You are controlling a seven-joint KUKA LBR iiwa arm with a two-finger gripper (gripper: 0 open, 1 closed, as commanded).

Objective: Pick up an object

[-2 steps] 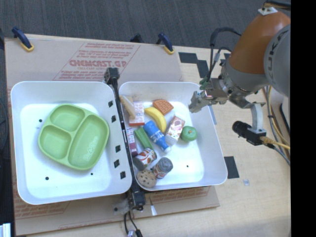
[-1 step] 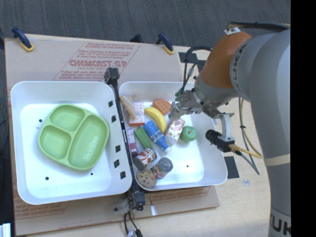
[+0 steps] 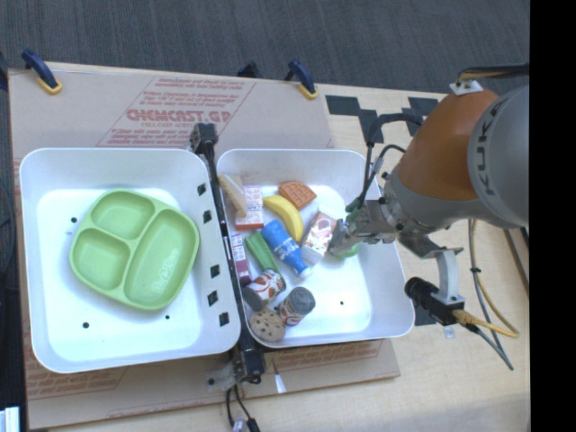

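Gripper (image 3: 345,241) is low in the right bin (image 3: 382,318), by its right wall; can't tell its state. Nearest obj is a small carton (image 3: 319,231), touching or just left of it, w/ a banana (image 3: 284,215) and blue bottle (image 3: 282,242) further left. Green divided plate (image 3: 135,248) sits well left, in the left bin (image 3: 45,331).

We see a pale wooden bench (image 3: 468,381) carrying a printed cardboard sheet (image 3: 180,115); on the sheet two white bins sit touching, left bin (image 3: 36,268) and right bin (image 3: 391,309).
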